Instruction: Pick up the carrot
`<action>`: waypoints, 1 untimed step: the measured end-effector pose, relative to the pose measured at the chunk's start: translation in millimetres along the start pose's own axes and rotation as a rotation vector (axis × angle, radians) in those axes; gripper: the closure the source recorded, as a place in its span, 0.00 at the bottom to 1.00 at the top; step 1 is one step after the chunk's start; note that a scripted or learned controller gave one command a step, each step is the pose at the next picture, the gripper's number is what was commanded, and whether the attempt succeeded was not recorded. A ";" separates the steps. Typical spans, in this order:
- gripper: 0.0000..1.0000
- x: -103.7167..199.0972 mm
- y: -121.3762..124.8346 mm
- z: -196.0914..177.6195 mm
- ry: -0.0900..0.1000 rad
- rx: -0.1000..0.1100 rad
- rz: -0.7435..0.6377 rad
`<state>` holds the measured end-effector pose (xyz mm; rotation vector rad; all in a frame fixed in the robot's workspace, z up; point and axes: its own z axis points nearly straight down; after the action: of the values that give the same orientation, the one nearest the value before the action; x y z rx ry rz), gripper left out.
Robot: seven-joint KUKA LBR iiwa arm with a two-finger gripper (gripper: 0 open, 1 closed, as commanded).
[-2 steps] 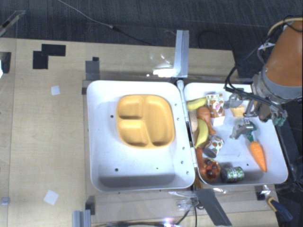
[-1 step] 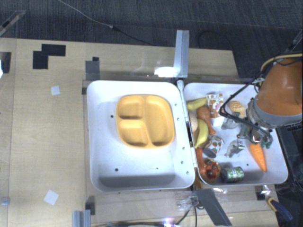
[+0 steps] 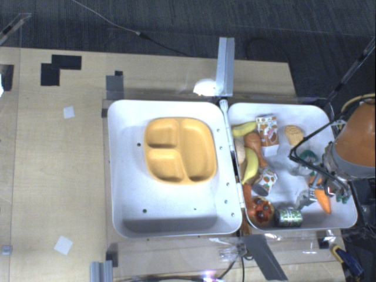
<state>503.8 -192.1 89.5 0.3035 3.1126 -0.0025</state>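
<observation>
We see the carrot (image 3: 324,201) near the right edge of the right bin (image 3: 346,219), with the claw (image 3: 320,188) hanging just above it, presumably because that's the grasp target; whether it's wide, narrow or gripping, we cannot tell. Clutter sits left of it: two bananas (image 3: 251,164), a snack carton (image 3: 267,130), a green can (image 3: 289,217), so approaching from the right looks cleaner. The yellow divided tray (image 3: 178,149) sits alone in the left bin (image 3: 126,216) on the surface (image 3: 53,175).
</observation>
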 end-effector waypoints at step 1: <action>1.00 -3.7 1.3 -13.0 -0.012 0.002 -0.007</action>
<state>507.5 -191.4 102.5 0.2908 3.1025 -0.0068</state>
